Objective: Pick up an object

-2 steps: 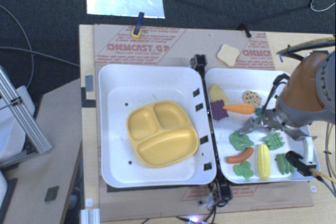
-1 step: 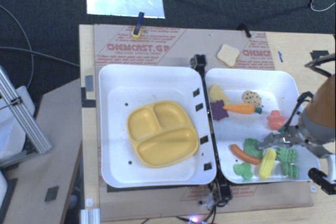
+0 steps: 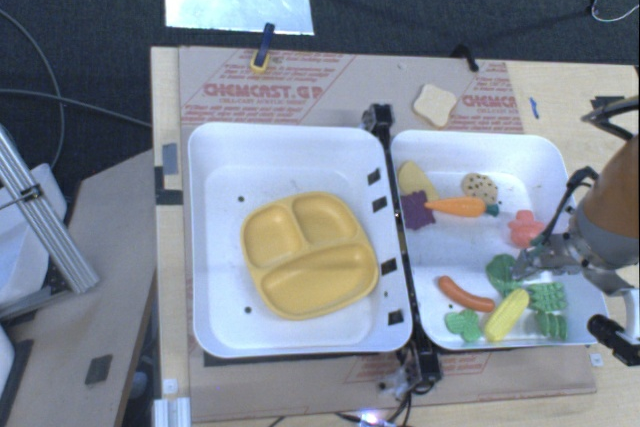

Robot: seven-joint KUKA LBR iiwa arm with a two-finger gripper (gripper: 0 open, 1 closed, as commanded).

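The right bin (image 3: 530, 155) holds several toy foods: an orange carrot (image 3: 455, 207), a cookie (image 3: 479, 185), a pale yellow piece (image 3: 412, 179), a purple piece (image 3: 413, 212), a pink piece (image 3: 522, 229), a red sausage (image 3: 466, 294), a yellow corn cob (image 3: 506, 313) and green vegetables (image 3: 500, 270). My gripper (image 3: 532, 262) reaches in from the right and sits low over the bin's right side. It is just right of the leafy green piece and above the corn cob. Another green piece (image 3: 549, 300) lies right under the wrist.
The left bin (image 3: 215, 215) carries a yellow divided plate (image 3: 308, 253). A toast slice (image 3: 435, 104) lies on the bench behind the right bin. A blue and yellow tool (image 3: 262, 48) rests at the bench's back edge. A black divider (image 3: 392, 235) joins the bins.
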